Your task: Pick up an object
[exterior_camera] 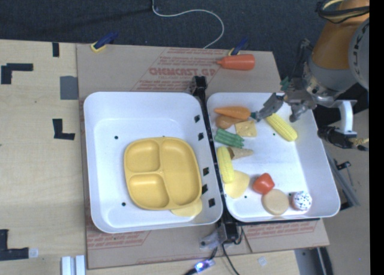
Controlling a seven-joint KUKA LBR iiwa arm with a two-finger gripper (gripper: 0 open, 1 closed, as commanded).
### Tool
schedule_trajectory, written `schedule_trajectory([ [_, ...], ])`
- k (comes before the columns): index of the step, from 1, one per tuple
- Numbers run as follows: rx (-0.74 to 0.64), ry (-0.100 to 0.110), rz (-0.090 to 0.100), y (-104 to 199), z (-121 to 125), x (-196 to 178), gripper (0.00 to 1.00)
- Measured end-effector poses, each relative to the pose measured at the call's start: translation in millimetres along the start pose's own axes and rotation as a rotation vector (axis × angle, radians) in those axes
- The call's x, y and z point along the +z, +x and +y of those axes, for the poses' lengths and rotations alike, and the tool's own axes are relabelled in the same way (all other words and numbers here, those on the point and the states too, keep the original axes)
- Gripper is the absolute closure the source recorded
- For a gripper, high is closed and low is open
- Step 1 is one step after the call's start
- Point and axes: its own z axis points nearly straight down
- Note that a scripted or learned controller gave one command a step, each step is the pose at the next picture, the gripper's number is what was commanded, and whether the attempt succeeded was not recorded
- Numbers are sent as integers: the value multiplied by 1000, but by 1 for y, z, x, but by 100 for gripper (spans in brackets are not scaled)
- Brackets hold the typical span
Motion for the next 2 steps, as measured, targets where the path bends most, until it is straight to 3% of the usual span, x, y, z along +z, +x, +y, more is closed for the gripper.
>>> schedule_trajectory([
  [1, -3, -12, -2, 0, 2, -8, 0],
  [2, -3, -6, -2, -3, 0, 60, 0],
])
